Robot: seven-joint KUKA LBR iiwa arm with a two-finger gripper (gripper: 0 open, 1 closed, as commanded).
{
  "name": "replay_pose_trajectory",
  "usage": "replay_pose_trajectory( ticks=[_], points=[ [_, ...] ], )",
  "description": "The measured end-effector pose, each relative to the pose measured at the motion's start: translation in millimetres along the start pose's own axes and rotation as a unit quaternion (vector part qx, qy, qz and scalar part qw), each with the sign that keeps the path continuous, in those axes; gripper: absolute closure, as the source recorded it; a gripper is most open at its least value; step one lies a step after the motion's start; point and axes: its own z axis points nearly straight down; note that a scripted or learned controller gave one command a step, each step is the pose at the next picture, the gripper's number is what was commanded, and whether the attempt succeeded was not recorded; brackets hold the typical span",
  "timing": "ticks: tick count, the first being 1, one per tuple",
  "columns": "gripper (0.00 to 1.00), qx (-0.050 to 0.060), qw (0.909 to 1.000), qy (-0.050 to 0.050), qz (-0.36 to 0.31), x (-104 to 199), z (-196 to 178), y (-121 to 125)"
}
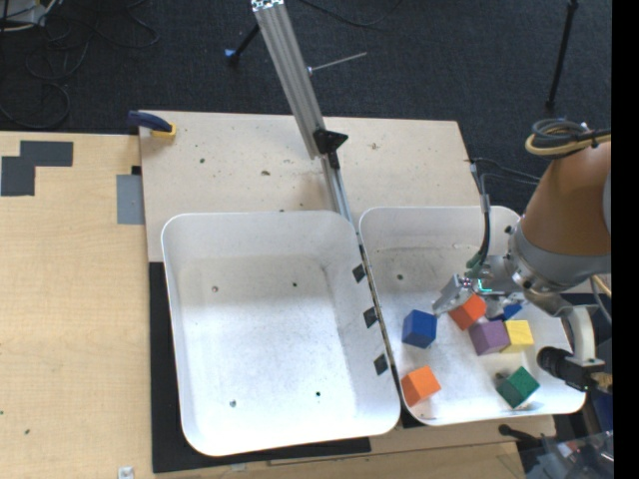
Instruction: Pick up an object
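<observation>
The gripper [471, 292] is hanging low in the right bin [439, 230], right over a red block [466, 312], and I cannot tell if it is grabbing anything. A purple block [489, 336] is touching the red one at its 4 o'clock and a blue block [419, 328] is sitting near at 8 o'clock. I think it should be going straight down, squeezing just the red one, then lifting slowly so it is not bumping the purple.
</observation>
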Motion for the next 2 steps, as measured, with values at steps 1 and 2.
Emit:
replay_pose_trajectory(
  ticks=[1, 2],
  points=[
    [0.0, -0.002, 1.0, 0.0, 0.001, -2, -2, 1],
    [0.0, 0.001, 1.0, 0.0, 0.0, 9, 57, 0]
  ],
)
